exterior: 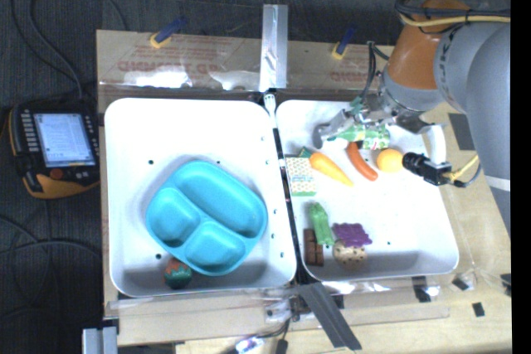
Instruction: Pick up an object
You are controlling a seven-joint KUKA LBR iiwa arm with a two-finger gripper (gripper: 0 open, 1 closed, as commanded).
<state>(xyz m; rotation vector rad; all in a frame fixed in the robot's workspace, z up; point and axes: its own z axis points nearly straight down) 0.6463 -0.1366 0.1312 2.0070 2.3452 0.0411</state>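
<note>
Camera view: the arm (465, 70) reaches in from the right, and its tool (357, 122) sits low over the far side of the right bin (431, 220). The step in hand looks like the approach to a grasp, with nothing lifted yet. How the tool is set I cannot tell; its tip is a blur of grey and green.

The likeliest target is the cluster just beside the tool's near side: a red pepper (362, 161), a carrot (328, 167) and an orange ball (388, 159). Whether the tool touches any of them is unclear.

The next move calls for settling on one item, closing on it and lifting straight up.

The left bin (133, 120) holds a blue tray (207, 215).
</note>
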